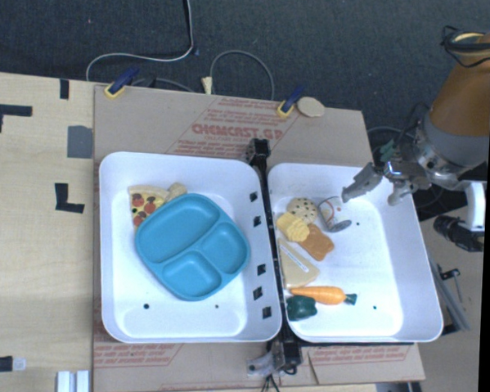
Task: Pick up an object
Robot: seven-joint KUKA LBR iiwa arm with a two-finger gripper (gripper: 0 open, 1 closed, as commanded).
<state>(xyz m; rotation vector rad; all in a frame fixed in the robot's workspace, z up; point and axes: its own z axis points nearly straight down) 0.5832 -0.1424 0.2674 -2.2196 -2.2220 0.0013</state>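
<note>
Open, empty gripper (378,186) hovers just right of a small cup (327,210); closing here would miss it.

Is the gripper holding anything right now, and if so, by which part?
Nothing is held. The gripper hangs open over the right bin, apart from the toy foods.

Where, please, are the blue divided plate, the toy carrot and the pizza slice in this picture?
blue divided plate (192,246): camera view, on the ridge between its compartments.
toy carrot (320,295): camera view, on the middle of its orange body.
pizza slice (145,202): camera view, on the topped part showing beside the plate.
</note>
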